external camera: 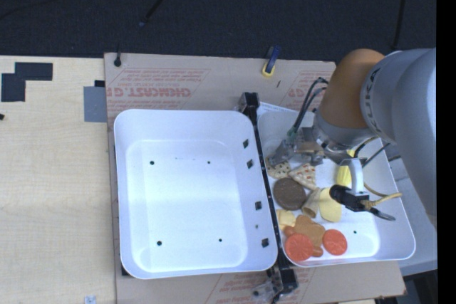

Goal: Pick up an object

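Note:
The right bin (399, 238) holds several food-like pieces. A brown round disc (289, 192) lies near its left wall, with pale crackers (299, 172) just above it. Below the disc sit a yellow chunk (329, 210), tan pieces (308, 226) and two orange-red discs (299, 247) (335, 242). My gripper (285, 151) reaches down into the bin's upper left part, right above the crackers. Nothing shows as held.
The left bin (125, 153) stands beside the right one, separated by a black divider strip (260, 181). Both rest on a cardboard sheet (178, 82) held by a blue and yellow clamp (270, 62) at the back. The grey arm (399, 110) covers the right bin's far corner.

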